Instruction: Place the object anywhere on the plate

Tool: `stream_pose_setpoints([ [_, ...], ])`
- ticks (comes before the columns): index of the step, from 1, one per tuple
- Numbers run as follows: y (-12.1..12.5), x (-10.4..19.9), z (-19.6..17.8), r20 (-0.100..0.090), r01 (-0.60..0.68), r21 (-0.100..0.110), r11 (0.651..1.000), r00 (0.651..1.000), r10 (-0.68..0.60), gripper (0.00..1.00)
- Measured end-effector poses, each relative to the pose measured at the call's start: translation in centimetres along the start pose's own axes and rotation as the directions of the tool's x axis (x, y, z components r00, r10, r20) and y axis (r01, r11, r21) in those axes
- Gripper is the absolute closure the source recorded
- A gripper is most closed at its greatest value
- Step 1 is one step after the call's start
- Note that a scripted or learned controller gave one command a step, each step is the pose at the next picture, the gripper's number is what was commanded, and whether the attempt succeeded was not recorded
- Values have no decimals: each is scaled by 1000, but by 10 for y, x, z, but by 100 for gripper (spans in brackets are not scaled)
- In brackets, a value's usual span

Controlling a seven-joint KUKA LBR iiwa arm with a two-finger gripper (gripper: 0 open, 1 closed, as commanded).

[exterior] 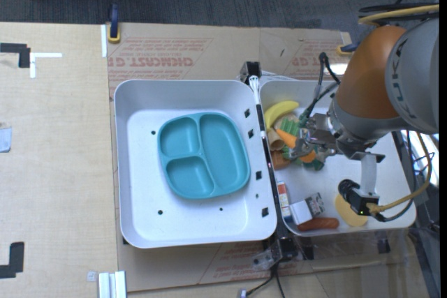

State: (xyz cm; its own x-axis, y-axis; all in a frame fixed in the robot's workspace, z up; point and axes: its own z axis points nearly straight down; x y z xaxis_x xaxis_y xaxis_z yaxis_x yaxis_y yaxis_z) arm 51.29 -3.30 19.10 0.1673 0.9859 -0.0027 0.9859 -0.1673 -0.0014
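Two shallow white plastic bins sit side by side on the bench: the left bin holds one teal plastic plate with three compartments, smooth and rounded at its corners, lying flat near the bin's middle with bare white floor on all four sides of it. The right bin holds the loose objects, crowded toward its left wall: one curved yellow banana, one carrot-like orange piece, a small green and orange cluster too tangled to count, one small printed box, one smooth reddish sausage-shaped item and one pale yellow rounded item near the front rim. My pincer is low over the cluster at the left of the right bin, beside the banana; its metal tip is buried among the pieces, so I cannot tell whether it is released, clenched, or grasping anything. My grey arm with its orange band covers the bin's upper right part. The task's object lies somewhere in the right bin's pile; the plate carries nothing. The two bins' adjoining walls stand between pile and plate. Brown cardboard underlies both bins.
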Motion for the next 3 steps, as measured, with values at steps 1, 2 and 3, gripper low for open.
stream_pose_setpoints([
  [1,45,55,-50,1,-144,2,990,990,144,100],
  [2,40,123,-63,3,-385,1,923,923,385,100],
  [3,-7,200,-67,4,-638,2,770,770,638,100],
])
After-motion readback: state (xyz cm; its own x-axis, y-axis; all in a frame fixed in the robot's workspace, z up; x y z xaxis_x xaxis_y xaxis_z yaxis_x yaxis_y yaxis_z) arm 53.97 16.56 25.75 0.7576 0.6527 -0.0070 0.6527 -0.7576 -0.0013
